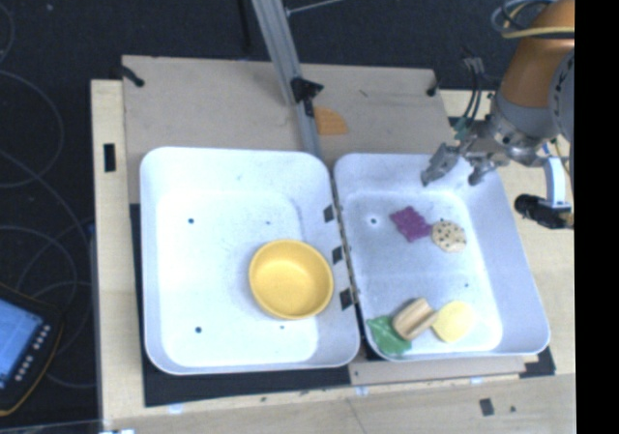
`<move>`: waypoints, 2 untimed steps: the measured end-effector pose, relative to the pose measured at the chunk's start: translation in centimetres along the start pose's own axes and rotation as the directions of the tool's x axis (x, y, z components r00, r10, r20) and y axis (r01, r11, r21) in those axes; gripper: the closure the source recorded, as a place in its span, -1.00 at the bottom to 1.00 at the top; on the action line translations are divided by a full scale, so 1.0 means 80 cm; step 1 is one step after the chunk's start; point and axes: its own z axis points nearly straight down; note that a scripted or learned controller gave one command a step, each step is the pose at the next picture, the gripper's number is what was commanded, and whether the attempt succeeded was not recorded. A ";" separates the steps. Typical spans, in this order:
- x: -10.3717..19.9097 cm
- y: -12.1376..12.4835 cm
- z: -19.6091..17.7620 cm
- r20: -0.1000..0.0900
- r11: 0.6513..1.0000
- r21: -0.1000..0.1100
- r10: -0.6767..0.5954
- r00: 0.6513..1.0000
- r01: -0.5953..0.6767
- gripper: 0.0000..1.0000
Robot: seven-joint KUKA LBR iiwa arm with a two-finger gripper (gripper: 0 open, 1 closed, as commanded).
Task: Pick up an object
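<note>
My gripper [455, 171] hangs over the far edge of the right bin [503, 219], its two fingers spread apart with nothing between them. Below it in that bin lie a purple block [410, 222] and a round speckled cookie [449, 235]. At the bin's near edge sit a tan bread-like piece [412, 317], a yellow lump [452, 322] and a green item [386, 335]. A yellow bowl [289, 278] stands upright in the left bin [193, 190], near its right side.
A grey metal pole [280, 45] slants up from between the two bins at the back. An orange patch [330, 121] marks the board behind the bins. Cables and a tablet [19, 337] lie on the dark floor at left.
</note>
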 end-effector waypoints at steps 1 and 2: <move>-0.005 -0.003 0.053 0.001 1.000 -0.002 0.004 1.000 -0.004 -1.00; -0.007 -0.003 0.092 0.001 1.000 -0.004 0.003 1.000 -0.003 -1.00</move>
